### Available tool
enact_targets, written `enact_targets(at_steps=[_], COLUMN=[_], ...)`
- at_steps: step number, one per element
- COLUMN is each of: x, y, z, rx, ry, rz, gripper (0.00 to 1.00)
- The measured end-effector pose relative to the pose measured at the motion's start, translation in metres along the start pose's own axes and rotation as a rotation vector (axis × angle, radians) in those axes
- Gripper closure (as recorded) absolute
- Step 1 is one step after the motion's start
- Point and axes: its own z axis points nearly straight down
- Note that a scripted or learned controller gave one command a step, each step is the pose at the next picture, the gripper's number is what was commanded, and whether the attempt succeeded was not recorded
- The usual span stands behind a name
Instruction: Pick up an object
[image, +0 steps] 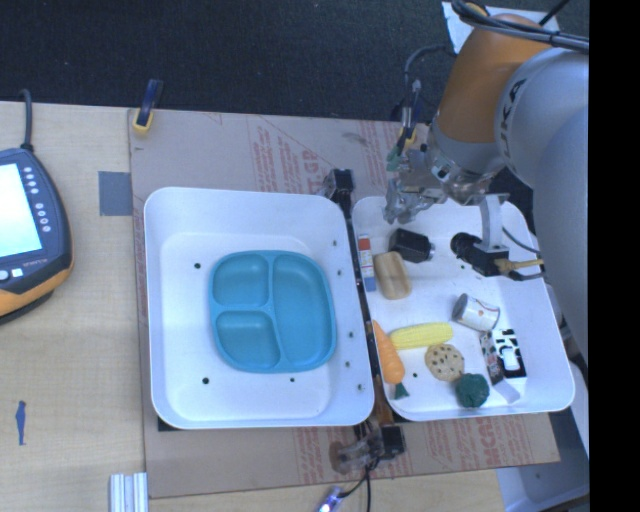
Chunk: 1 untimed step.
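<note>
Nearest the camera, at the front of the right bin (530, 300), lie one green broccoli piece (472, 390), one cookie (444, 360), one carrot (388, 357) and one corn cob (420, 335). Behind them sit one white cup (475, 312) and one tan block (392, 275), then one small black thing (410, 245). The left bin (180, 300) holds one blue divided plate (272, 310). Farthest back, the gripper (405, 205) hangs near that black thing, carrying nothing visible. Spread or pressed together, I cannot tell. By my judgement the pick is not yet made.
</note>
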Motion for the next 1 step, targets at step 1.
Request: enact_targets(at_steps=[1], x=[-0.0558], y=[-0.0487], z=[0.0752], rx=[0.005], ry=[-0.002], rz=[0.001], gripper=[0.00])
